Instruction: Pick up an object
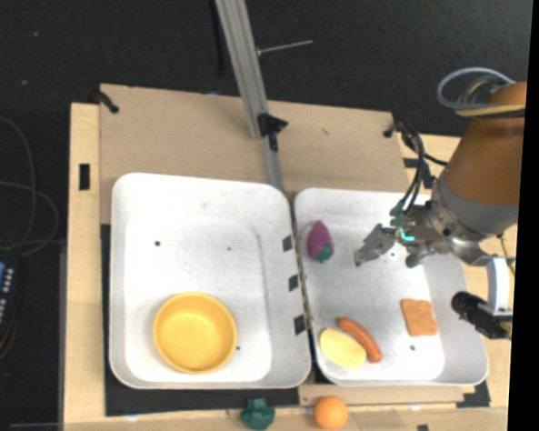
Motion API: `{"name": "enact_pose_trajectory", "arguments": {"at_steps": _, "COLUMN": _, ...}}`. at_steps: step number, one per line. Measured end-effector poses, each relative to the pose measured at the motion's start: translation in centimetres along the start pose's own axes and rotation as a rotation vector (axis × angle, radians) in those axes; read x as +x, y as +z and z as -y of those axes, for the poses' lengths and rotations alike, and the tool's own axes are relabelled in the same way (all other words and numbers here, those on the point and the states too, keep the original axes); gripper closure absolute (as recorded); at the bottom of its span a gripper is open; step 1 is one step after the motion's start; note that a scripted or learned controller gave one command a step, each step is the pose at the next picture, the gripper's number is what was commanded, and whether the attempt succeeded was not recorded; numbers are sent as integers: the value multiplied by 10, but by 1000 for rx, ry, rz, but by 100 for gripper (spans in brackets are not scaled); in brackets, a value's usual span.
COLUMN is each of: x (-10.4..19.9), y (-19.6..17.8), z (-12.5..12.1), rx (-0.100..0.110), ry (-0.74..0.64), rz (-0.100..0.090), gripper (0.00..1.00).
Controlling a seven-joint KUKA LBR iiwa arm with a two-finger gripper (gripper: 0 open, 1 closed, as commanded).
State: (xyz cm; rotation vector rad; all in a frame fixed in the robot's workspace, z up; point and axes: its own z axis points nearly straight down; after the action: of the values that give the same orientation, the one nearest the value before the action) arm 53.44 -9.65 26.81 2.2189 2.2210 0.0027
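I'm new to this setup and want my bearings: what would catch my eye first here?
The round yellow plastic bowl in the left white bin stands out most. Next comes the grey-and-orange arm, its pincer hovering over the right white bin, near a purple grape-like toy. A small orange ball lies on the bench in front.

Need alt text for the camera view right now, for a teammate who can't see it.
The gripper hangs over the right bin, holding nothing, beside a purple toy. The bin also holds a sausage, a yellow piece and a cracker. The left bin holds a yellow bowl.
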Motion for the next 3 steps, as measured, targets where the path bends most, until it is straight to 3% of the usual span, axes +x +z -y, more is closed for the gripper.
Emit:
{"name": "enact_pose_trajectory", "arguments": {"at_steps": 2, "x": 0, "y": 85, "z": -4, "rx": 5, "ry": 2, "rz": 0, "gripper": 0}}
{"name": "enact_pose_trajectory", "arguments": {"at_steps": 3, "x": -4, "y": 147, "z": -1, "rx": 8, "ry": 2, "rz": 1, "gripper": 0}}
